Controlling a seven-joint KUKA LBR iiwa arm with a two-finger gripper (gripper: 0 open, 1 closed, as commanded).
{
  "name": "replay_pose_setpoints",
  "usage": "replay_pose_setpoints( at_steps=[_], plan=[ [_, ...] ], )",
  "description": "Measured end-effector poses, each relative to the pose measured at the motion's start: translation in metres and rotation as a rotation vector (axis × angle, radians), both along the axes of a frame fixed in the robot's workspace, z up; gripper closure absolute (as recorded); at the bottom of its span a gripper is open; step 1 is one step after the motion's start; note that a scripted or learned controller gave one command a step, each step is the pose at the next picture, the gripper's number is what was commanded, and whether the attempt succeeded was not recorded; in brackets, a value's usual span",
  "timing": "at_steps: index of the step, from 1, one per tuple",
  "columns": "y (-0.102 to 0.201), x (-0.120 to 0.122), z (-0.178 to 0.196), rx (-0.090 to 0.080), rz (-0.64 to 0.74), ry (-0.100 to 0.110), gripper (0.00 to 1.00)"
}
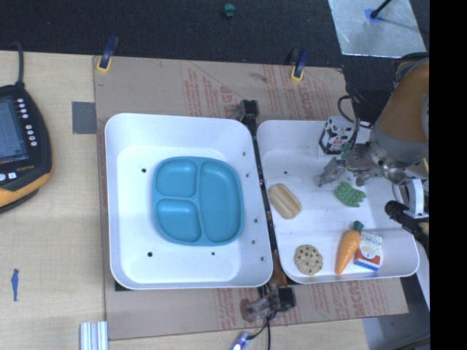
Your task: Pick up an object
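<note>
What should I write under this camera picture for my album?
Robot gripper hovers over toy foods in the right bin.

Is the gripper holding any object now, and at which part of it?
Nothing is held: the gripper is open over bare floor of the right bin, beside the green toy.

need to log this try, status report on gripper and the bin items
Gripper low in right bin, nothing between its fingers. Green toy just beside it, not gripped. Bread roll, cookie, carrot, carton lie apart.

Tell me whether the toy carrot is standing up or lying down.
Lying down. The toy carrot rests flat on the right bin's floor, green top toward the back, beside the small carton.
</note>
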State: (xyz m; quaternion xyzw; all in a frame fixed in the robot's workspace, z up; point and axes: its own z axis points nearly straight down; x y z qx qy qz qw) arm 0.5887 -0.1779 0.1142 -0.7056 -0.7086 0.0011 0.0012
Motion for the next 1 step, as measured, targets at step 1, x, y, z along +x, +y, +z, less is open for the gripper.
replay_pose_setpoints(
  at_steps=[1],
  plan=[
    [-0.0348, -0.0486, -0.0002, -0.001, 0.000, 0.001, 0.00]
  ],
)
